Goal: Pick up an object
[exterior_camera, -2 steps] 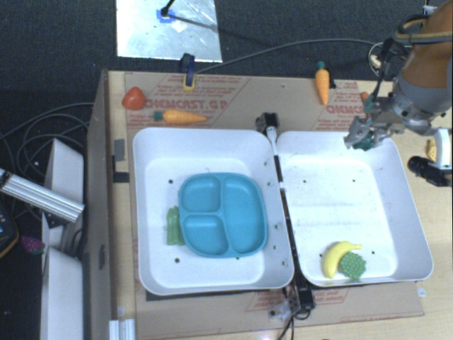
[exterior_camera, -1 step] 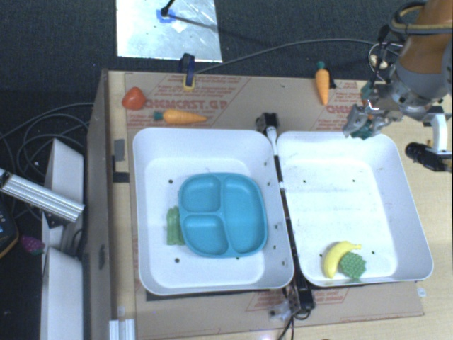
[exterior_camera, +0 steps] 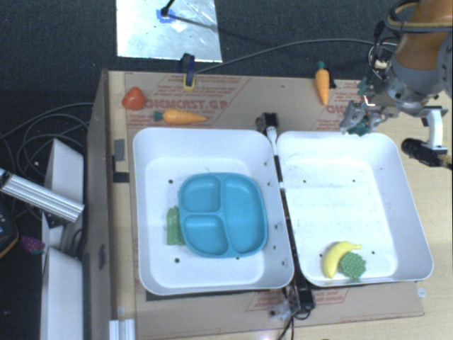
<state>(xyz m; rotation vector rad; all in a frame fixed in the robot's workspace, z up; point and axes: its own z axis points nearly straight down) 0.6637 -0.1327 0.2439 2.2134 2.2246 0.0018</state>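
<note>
The arm is cut off by the picture's right and top edges, so little more than its orange band and grey wrist can be seen. Its gripper hangs over the far rim of the right bin, near that bin's far left corner; the teal-tipped fingers are small and blurred, and I cannot tell whether they are spread or closed, though nothing can be made out between them. In the near part of the right bin, close to its front rim, lies a yellow banana, curved, its long axis running from near-left to far-right with the thin tip toward the far right. A green, knobbly object touches its right side and hides part of it; what that object is cannot be made out. In the left bin a blue divided plate covers part of a green item at its left edge.
</note>
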